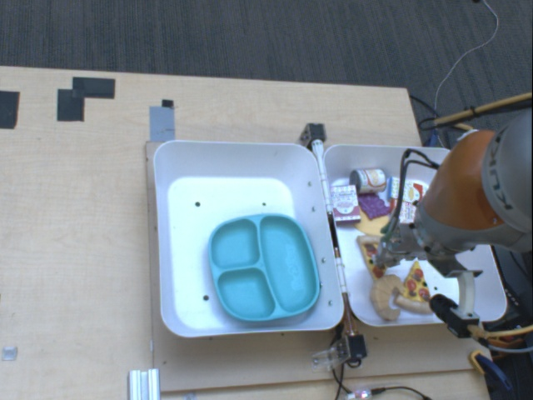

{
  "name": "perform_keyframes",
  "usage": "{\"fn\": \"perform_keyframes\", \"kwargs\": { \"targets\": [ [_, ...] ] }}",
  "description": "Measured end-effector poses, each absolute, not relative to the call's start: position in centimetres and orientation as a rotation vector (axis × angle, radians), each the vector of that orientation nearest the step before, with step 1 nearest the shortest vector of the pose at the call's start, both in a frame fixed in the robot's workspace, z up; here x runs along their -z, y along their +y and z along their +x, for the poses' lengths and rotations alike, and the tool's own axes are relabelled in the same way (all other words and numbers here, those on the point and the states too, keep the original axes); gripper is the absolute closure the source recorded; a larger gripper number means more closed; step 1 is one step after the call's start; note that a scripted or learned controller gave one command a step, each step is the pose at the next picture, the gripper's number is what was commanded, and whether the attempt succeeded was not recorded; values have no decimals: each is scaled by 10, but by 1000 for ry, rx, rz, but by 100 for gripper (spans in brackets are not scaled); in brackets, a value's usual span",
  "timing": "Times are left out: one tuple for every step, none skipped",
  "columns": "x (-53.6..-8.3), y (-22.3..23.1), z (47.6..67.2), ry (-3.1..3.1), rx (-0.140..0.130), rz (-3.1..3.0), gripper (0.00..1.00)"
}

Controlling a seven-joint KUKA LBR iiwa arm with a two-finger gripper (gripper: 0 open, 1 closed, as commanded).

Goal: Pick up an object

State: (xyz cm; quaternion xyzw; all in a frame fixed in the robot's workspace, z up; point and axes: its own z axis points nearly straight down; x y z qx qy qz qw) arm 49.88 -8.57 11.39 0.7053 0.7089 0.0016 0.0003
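Nothing's lifted yet as far as I can see. The grey two-finger gripper (pixel 385 257) sits low in the right white bin (pixel 491 302), right over the pizza-slice toy (pixel 369 254); grip state, can't tell.

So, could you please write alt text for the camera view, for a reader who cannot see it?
A grey and orange robot arm reaches from the right into the right bin, its gripper low among small items: a pizza slice, a can and a purple packet. The left bin holds a blue divided plate.
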Motion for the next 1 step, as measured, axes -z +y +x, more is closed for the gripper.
{"fn": "perform_keyframes", "kwargs": {
  "targets": [
    [-185,-56,563,2226,-5,2213,100]
  ]
}}
